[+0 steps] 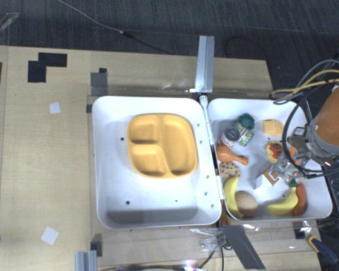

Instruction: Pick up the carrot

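The carrot is orange with a small green top. It lies in the near right corner of the right bin, just right of a yellow banana and touching it. My gripper hangs low over the bin's right half, a little to the upper left of the carrot's green end. The grey wrist with the orange band and black cables covers the bin's right edge.
The right bin also holds a second banana, a brown potato, a cookie, a drumstick, a green-topped can, a yellow waffle piece and a red-yellow item. A yellow divided plate lies in the left bin.
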Action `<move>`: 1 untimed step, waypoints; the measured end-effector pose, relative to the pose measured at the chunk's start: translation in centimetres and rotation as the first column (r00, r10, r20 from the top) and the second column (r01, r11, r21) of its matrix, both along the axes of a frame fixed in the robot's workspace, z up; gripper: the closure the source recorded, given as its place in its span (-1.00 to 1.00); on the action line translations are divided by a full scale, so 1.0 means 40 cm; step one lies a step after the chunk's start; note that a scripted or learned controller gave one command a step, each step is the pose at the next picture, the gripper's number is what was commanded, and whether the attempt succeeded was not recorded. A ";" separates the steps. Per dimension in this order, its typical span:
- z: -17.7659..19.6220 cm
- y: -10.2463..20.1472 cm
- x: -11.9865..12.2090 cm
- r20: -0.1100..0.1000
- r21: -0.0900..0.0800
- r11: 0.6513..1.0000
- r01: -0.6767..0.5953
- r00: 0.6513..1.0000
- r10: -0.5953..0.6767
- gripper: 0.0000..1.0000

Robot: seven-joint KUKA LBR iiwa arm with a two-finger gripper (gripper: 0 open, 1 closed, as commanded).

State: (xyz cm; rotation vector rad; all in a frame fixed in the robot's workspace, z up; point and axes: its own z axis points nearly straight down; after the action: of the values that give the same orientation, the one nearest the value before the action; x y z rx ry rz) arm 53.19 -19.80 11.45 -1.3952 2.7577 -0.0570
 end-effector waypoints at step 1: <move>0.112 0.149 0.015 -0.045 0.011 0.999 0.048 0.998 -0.047 1.00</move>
State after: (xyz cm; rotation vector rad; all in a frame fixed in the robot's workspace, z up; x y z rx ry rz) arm 53.79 -13.84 15.92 -1.3446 2.8228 -0.0111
